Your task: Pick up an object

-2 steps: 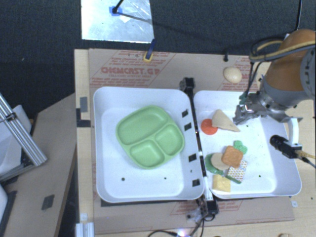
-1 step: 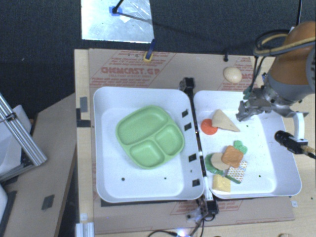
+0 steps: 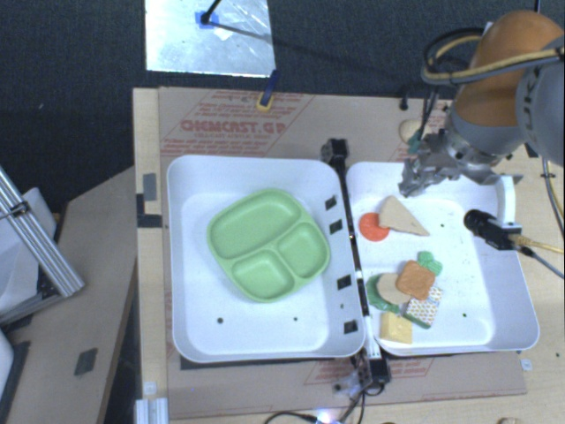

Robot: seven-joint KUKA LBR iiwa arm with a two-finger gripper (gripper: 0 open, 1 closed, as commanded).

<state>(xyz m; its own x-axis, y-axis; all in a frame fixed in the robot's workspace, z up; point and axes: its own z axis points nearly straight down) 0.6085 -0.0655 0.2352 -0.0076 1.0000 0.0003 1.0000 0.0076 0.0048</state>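
Two bins [image 3: 265, 170], one green tray [image 3: 268, 244]

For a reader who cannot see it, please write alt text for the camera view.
The gripper hovers over the right bin, beside a tan wedge and a red disc; more toy food lies nearer the front. The left bin holds a green divided plate.
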